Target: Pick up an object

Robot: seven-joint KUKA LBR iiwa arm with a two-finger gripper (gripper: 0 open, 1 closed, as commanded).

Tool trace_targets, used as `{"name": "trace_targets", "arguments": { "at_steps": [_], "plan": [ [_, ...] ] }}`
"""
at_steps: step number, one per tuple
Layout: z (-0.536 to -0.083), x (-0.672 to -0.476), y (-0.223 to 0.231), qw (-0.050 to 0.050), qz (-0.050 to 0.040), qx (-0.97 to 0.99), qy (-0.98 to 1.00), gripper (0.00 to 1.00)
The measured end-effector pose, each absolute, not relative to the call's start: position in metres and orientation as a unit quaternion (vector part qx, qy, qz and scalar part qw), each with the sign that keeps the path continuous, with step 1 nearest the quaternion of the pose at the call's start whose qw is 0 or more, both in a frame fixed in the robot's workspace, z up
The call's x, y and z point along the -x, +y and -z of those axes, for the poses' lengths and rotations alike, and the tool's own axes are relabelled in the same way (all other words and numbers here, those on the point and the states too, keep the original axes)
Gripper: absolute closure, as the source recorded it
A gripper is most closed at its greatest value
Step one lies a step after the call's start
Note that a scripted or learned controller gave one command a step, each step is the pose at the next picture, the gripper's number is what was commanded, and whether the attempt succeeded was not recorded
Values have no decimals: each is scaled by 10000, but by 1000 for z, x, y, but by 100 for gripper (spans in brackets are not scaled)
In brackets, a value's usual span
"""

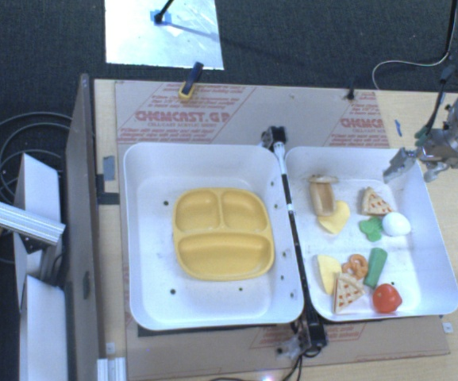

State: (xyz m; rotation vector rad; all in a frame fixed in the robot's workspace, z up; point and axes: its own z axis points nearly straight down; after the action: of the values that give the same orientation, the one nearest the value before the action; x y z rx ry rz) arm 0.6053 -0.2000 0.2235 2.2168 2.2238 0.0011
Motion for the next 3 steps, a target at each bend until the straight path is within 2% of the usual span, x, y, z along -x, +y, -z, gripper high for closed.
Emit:
{"name": "trace_targets", "arguments": {
  "at_steps": [1, 2, 3],
  "plan": [
    [-136, -672, -117, 9, -21, -7026, 7116, 0],
    [-81, -641, -92, -20, 5, -7050, 7092, 0],
    [-105, -632, -95, 1, -5, -7071, 7071, 0]
  ]
}}
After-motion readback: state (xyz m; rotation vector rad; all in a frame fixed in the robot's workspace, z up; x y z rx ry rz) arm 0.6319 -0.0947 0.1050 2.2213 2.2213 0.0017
